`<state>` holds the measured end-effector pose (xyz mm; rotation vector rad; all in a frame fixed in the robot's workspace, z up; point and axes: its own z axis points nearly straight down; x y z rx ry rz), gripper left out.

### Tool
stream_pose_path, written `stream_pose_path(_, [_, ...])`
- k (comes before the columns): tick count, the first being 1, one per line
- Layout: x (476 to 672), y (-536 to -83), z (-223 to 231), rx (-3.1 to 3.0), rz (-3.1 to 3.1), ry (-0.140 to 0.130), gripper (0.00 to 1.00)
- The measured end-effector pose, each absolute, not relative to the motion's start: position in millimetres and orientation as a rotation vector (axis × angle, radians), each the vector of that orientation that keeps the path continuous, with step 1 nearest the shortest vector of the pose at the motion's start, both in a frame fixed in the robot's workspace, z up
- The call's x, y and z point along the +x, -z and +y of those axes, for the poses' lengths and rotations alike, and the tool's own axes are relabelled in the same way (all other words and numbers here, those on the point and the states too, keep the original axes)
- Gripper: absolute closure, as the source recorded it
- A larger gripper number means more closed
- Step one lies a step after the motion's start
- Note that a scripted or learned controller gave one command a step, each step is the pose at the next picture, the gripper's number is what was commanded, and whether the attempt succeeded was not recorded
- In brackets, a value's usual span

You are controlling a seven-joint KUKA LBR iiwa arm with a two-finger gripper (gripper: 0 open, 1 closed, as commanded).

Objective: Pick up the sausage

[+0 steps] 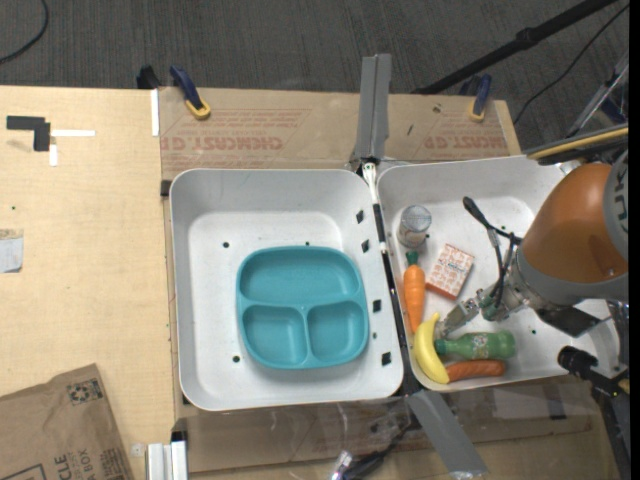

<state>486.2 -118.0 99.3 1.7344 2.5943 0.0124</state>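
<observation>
The jaws (462, 316) hang low in the right bin (520, 178), just above the near end of a green bottle (478, 346); they are small and partly lost against the clutter, so whether they are spread or pressed together cannot be told, and nothing can be seen between them. The green bottle lies on its side just below them. Touching its lower side lies the sausage (474, 370), reddish-orange, flat on the bin floor near the front wall. A banana (428, 351) curves along the left of both, its lower tip beside the sausage's left end. Above the banana a carrot (413, 288) stands lengthwise by the bin's left wall, with a small pink-and-white box (450, 271) to its right and a silvery can (414, 224) further back. The arm (575, 238), with its orange band, covers the bin's right part. The left bin (190, 268) holds a teal divided plate (300, 306). Both bins sit on the tabletop (80, 268), where a brown paper bag (55, 428) lies at the near left corner.
</observation>
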Motion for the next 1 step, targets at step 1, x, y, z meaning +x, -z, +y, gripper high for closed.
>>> stream_pose_path(1, [487.1,-108.5,-118.2,1.735,2.593,-0.013,1.00])
